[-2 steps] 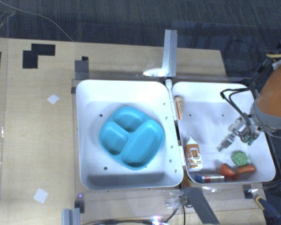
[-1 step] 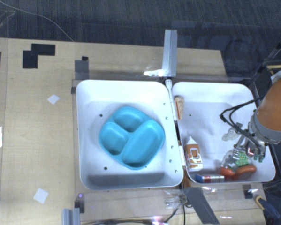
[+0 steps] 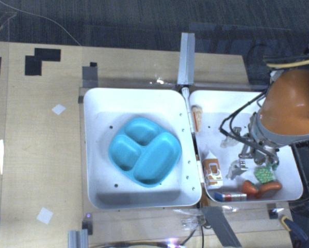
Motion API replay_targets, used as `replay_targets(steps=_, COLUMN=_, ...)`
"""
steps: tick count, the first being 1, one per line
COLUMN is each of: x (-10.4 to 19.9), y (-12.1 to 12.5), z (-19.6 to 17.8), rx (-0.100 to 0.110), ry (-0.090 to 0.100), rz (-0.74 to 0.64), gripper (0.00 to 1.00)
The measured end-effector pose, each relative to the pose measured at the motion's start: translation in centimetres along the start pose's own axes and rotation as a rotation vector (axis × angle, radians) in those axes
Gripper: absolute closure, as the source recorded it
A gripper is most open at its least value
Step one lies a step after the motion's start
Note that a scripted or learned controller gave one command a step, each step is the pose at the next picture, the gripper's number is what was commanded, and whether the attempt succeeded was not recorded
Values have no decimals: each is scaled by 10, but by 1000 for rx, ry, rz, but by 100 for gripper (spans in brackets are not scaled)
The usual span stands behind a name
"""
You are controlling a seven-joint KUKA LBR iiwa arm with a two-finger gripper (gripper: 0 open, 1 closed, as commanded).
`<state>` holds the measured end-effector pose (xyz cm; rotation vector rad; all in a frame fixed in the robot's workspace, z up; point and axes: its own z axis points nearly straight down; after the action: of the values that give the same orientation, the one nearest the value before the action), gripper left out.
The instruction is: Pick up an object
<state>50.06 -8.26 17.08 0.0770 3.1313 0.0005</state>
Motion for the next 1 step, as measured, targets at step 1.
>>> replay_targets(steps=1, x=6, y=-44, z=-20, rx=2, ry=1, rz=474, gripper=0)
